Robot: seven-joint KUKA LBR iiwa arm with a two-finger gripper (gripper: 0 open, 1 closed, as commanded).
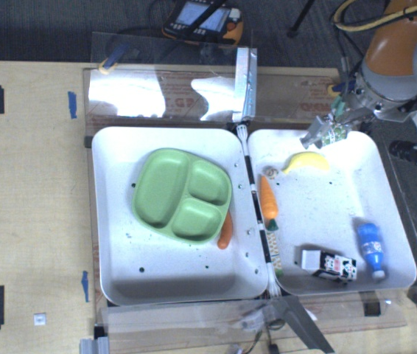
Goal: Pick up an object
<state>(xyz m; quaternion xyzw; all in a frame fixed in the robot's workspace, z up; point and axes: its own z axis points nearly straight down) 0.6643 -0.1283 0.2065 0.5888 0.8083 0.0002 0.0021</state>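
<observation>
My gripper (323, 134) hangs over the far edge of the right bin (396, 198), just up and right of a yellow banana-like piece (306, 161). Nothing shows in its grasp. An orange carrot (268, 200) lies along this bin's left wall. By the right wall lies a blue bottle (370, 247) with a white cap. A small black-and-white box (329, 262) rests near the front. In the left bin (113, 198) sits a green divided plate (182, 193), with a second orange carrot (225, 231) at its right edge.
A clear upright divider (245, 83) stands behind the seam between the bins. A handheld pendant (202, 21) and cables lie on the floor beyond. The arm's orange band (400, 46) is at the upper right.
</observation>
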